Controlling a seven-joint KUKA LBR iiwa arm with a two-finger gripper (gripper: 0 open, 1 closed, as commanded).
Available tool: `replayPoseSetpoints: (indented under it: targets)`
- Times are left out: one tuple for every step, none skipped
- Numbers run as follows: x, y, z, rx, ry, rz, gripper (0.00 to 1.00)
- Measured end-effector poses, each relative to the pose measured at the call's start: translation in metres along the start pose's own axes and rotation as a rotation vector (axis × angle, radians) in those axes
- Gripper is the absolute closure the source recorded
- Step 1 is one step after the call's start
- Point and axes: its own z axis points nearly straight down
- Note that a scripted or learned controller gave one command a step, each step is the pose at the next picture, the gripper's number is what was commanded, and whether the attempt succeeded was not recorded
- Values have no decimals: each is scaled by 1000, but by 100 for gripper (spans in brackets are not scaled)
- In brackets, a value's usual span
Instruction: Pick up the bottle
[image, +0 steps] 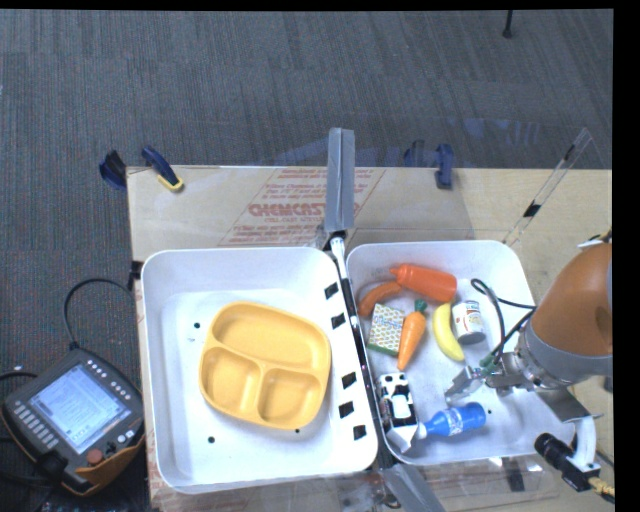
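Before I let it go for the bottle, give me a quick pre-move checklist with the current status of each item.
1. Bottle located: ok. The blue bottle lies on its side near the front of the right bin.
2. Gripper near target: ok. The gripper sits just above and behind the bottle.
3. Bottle in gripper: not ok; nothing is seen between its fingers.
4. Finger opening: cannot tell; too small and blurred.
5. Clutter beside bottle: ok on the right; the black-and-white item lies close to its left end.
6. Other items out of the way: ok. The banana, carrot and small can lie further back.
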Motion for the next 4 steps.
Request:
replayPoseSetpoints:
  targets:
    - [47,0,10,2,0,-328,0]
    - [47,1,1,1,1,-324,100]
    - [84,29,10,3,0,41,100]
    - [70,28,7,-4,-20,58,0]
